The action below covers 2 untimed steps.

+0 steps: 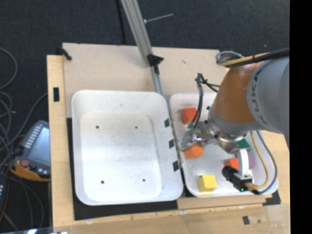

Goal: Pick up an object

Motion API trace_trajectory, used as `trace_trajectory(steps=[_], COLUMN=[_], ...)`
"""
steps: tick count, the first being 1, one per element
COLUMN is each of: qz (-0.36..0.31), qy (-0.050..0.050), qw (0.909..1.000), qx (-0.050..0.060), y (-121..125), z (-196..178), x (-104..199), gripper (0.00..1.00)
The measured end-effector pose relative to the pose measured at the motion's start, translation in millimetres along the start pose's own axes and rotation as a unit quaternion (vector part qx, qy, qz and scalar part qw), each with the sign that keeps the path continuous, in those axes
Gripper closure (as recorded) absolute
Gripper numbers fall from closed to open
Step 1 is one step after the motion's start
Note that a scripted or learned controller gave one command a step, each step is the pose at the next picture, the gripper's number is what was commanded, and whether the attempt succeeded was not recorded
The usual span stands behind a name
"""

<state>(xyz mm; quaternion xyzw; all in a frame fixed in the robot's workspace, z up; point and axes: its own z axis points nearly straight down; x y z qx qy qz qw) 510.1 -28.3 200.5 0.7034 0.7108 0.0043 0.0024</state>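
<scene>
The end effector [191,141] is seen low in the right bin [220,191], at its near-left wall; whether its fingers are apart or together cannot be told. An orange block [195,151] lies just beside and below it, the likeliest target. A square descent over that block is judged best, wall clearance being kept. Counted: two white bins, the left bin [122,145] beyond the end effector; two orange blocks, the second [188,115] above it; one yellow block [207,182] below.

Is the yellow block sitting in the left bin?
No, the yellow block lies in the right bin, near its front edge, below the gripper.
</scene>
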Motion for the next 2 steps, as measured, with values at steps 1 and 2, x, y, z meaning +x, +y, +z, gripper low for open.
trace_trajectory(steps=[1,2], qz=[0.001,0.002], qy=[-0.001,-0.001], qw=[1.0000,1.0000], qx=[0.002,0.004], y=[62.9,52.8], z=[-24.4,-29.4], x=[59.6,103.8], gripper=[1.00,1.00])
